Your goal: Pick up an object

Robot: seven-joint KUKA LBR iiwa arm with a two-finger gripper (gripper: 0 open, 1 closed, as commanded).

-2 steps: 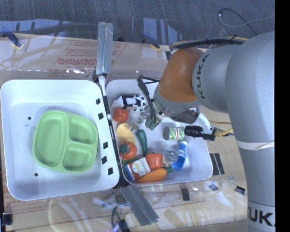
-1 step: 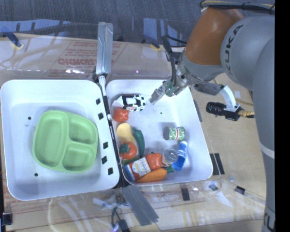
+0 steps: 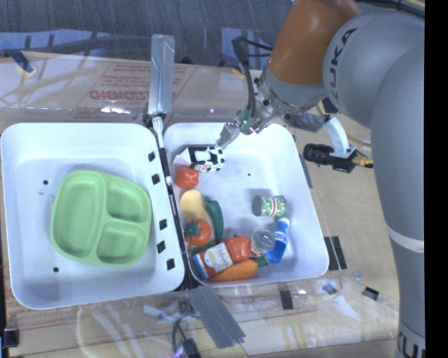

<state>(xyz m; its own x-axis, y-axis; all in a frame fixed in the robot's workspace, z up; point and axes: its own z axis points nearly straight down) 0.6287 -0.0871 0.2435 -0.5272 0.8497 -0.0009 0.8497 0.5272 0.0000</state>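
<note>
The pincer [image 3: 231,131] hangs over the far rim of the right bin [image 3: 302,181]; whether its jaws are open or shut cannot be told. Just below and left of it lies a black-and-white toy cow [image 3: 207,157], its long axis running left-right, apart from the pincer.

"KUKA" lettering on the grey arm [image 3: 358,58] (partly cut off)
</note>
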